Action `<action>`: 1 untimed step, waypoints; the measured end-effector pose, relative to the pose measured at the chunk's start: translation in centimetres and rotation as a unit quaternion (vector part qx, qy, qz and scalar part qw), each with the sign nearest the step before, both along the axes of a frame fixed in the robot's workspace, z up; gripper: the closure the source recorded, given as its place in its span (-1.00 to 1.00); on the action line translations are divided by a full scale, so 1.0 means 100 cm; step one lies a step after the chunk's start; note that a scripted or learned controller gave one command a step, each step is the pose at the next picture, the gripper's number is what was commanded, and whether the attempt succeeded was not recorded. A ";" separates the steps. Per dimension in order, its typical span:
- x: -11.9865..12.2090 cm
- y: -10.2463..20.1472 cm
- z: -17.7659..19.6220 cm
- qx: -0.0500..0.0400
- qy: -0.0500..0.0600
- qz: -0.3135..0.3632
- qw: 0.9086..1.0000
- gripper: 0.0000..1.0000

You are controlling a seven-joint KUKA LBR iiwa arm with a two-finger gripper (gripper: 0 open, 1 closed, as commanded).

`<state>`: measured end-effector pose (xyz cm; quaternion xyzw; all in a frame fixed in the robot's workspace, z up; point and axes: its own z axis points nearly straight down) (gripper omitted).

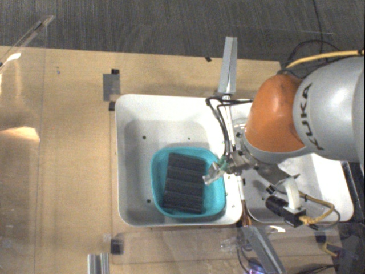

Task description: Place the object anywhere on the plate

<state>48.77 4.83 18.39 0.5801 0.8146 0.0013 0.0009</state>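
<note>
A black ribbed block (183, 182) lies flat on the teal plate (158, 173), which sits in the front right part of the left white bin (130, 147). My gripper (211, 176) hangs over the plate's right rim, just beside the block's right edge. Nothing shows in its grasp. The grey arm with its orange band (274, 121) reaches in from the right and covers much of the right bin.
The right white bin (336, 196) lies mostly under the arm. A raised wall (232, 170) divides the two bins right by the gripper. A grey upright post (228, 67) stands behind the bins. The left bin's floor (165, 127) stretches behind the plate.
</note>
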 end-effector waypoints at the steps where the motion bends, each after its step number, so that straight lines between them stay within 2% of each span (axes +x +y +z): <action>1: 0.008 -0.065 0.001 0.000 -0.002 -0.016 1.000 -1.00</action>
